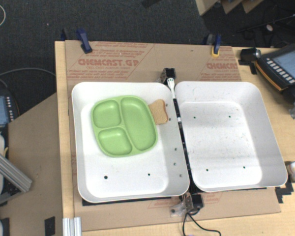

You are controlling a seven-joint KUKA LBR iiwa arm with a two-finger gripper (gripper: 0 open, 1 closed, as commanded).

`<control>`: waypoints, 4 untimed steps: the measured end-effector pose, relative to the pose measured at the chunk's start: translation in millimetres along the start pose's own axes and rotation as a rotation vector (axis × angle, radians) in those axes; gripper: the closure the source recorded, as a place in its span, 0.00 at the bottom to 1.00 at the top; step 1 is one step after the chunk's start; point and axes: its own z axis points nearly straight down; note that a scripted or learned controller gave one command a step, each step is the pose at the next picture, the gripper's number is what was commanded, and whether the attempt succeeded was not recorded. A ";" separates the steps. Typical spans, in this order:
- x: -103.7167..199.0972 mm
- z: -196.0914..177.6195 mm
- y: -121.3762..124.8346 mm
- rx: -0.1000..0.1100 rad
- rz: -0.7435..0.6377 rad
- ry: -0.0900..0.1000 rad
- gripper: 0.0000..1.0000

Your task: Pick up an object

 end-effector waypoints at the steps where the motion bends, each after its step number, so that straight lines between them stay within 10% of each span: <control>1: -4.6 -88.7 32.4 -0.020 -0.004 -0.010 1.00; 2: 26.1 -15.6 -6.2 0.000 -0.002 0.000 1.00; 3: -14.8 -66.3 21.2 -0.016 0.000 -0.009 1.00; 4: 17.8 17.9 -5.6 0.000 -0.002 0.000 1.00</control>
